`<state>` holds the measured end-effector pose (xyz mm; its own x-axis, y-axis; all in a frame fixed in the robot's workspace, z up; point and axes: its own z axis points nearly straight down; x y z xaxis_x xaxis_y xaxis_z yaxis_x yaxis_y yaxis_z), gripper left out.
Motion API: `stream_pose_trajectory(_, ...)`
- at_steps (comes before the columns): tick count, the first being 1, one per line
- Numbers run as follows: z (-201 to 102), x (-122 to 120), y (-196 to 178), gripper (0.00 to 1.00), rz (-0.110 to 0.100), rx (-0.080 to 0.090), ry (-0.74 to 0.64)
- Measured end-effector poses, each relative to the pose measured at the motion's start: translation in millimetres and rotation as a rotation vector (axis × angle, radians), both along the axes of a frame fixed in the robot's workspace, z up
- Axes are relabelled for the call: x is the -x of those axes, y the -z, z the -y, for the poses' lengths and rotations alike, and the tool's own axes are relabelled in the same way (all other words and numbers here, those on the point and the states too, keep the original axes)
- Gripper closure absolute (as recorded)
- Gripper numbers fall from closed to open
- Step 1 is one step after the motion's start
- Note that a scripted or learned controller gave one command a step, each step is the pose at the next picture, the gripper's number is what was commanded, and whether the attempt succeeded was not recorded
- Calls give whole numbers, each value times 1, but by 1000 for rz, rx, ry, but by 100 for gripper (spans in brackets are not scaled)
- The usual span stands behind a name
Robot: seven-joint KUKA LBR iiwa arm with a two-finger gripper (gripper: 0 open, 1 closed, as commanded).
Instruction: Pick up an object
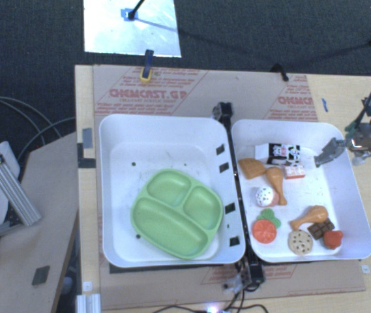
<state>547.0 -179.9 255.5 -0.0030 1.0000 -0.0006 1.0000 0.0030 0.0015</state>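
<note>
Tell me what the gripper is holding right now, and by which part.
Nothing is held. The gripper sits over the right bin's upper right edge with nothing between its fingers; the toy food lies loose on the bin floor, the black-and-white carton nearest.

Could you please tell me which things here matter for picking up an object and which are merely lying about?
For the job: end effector; right bin holding tomato, cookie, drumstick, cow-print carton.

Lying about: green divided plate in left bin; cardboard sheet; cables.
</note>
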Motion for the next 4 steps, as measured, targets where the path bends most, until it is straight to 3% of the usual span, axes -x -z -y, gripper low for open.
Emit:
stream_pose_trajectory(1,3,60,123,0,-14,-5,5)
stream_pose_trajectory(2,0,26,174,0,-1,-1,-2)
stream_pose_trajectory(3,1,26,160,100,2,0,0)
stream_pose_trajectory(4,1,25,150,100,5,0,-1)
